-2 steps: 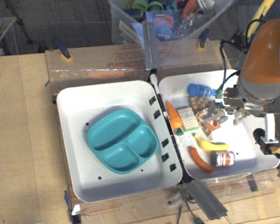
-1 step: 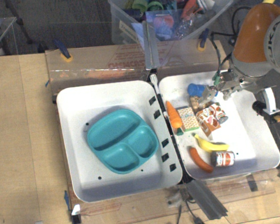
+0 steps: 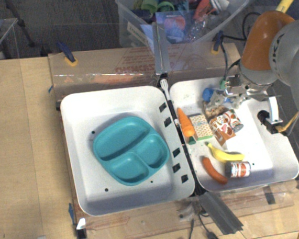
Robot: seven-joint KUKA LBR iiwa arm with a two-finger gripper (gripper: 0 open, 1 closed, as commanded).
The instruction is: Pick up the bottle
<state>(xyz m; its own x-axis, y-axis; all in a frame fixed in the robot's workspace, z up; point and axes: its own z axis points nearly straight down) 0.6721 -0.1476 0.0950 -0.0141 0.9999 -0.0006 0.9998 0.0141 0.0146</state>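
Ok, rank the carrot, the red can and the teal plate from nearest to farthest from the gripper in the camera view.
Gripper sits at the right bin's far end.
1. Carrot: right bin, against the divider.
2. Red can: right bin, near edge.
3. Teal plate: left bin, across the divider.

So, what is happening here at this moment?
A robot arm reaches in from the right, and its gripper is low over the back of the right bin, near a blue-capped bottle. A carrot, a banana and a can lie there too. The left bin holds a teal divided plate.
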